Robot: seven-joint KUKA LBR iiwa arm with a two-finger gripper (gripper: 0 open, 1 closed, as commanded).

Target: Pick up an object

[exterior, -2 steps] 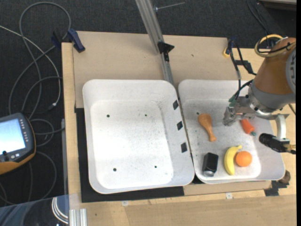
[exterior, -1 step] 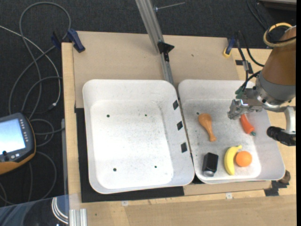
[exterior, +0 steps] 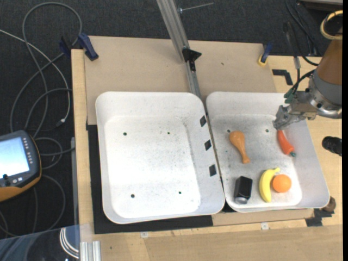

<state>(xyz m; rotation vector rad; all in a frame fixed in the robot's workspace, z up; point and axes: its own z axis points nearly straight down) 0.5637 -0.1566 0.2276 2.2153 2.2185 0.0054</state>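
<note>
teach pendant (exterior: 16, 159), blue clamps (exterior: 87, 46), alu pole (exterior: 173, 23)

The arm (exterior: 331, 75) runs off the right edge; the hand's (exterior: 284, 119) finger state is unclear.

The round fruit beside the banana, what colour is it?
Orange. The round fruit touches the yellow banana in the right bin, seen in the camera view.

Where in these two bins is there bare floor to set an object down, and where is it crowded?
The left bin has bare floor wall to wall. In the right bin, a bare strip lies above the drumstick. It is crowded along the near wall: black block, banana, orange. The end effector hangs over the carrot.
</note>
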